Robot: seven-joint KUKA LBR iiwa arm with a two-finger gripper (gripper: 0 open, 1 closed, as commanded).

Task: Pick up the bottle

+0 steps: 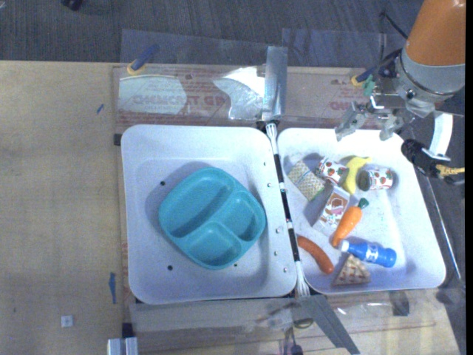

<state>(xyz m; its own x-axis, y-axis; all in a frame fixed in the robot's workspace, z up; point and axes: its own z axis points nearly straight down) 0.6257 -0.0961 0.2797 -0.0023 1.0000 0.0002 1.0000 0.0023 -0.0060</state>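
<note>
Bottle [372, 253] first: you will find it lying on its side near the front of the right bin [425, 213], blue-bodied with a white cap end pointing left and a pale label patch on its flank. Just in front of it, touching or nearly so, sits a pizza-slice toy [350, 271]. To its left a red sausage [316, 254] lies at a slant, and above it an orange carrot [347, 224] with a green top leans toward a small printed carton [335, 207]. Farther back you can see a checked packet [304, 177], a yellow banana [356, 172], and two red-and-white pieces [330, 170] [379, 177] on either side of it.

Your fingers [366, 123] hang above the back rim of that bin, well apart from the bottle, spread open with nothing between them. The arm's orange band [440, 21] shows at the upper right.

The left bin [140, 198] holds a teal divided plate [211, 217], tilted diagonally. Both bins rest on the counter [52, 198].
</note>
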